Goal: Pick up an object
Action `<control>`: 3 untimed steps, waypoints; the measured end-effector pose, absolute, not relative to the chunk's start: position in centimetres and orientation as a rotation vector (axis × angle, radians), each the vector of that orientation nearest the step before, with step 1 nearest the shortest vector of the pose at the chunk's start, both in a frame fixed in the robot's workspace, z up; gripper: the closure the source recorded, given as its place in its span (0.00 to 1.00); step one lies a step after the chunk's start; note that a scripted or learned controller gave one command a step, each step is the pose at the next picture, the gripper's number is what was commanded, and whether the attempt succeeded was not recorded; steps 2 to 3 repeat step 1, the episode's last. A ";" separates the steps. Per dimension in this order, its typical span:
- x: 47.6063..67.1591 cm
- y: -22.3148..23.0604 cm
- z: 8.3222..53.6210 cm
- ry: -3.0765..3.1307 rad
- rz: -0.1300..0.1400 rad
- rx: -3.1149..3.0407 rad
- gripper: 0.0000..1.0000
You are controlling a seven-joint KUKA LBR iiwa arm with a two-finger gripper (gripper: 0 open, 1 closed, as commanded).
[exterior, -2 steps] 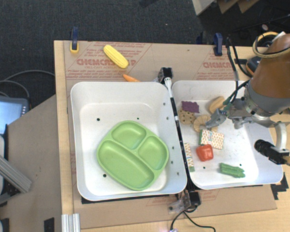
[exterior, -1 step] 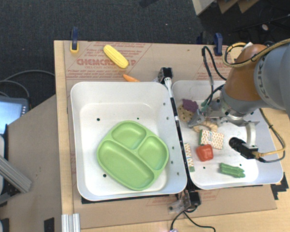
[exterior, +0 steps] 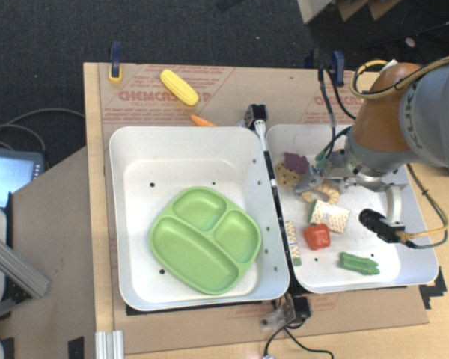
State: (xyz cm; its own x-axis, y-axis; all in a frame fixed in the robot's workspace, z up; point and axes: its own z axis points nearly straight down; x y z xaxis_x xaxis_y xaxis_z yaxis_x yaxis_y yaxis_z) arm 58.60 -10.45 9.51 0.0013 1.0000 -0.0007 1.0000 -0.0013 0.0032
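Grey metal marks your end effector [exterior: 323,176], low in the right bin [exterior: 411,269] over a tan waffle-like piece [exterior: 286,176] and beside a purple item [exterior: 295,161], though you cannot tell here how its grip stands. Just below it you see a cream box with a diamond print [exterior: 329,216], a red tomato-like toy [exterior: 317,236] touching that box, and a green toy vegetable [exterior: 359,263] nearer the bin's front edge. In the left bin [exterior: 135,155] lies a green divided plate [exterior: 205,239], and on the cardboard surface [exterior: 232,88] behind it rest a yellow corn cob [exterior: 179,87] and a small orange piece [exterior: 203,121].
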 end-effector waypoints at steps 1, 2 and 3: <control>51.1 -3.7 19.0 2.229 0.004 2.217 1.00; 51.1 -3.7 19.0 2.229 0.004 2.217 1.00; 51.1 -3.7 19.0 2.229 0.004 2.217 1.00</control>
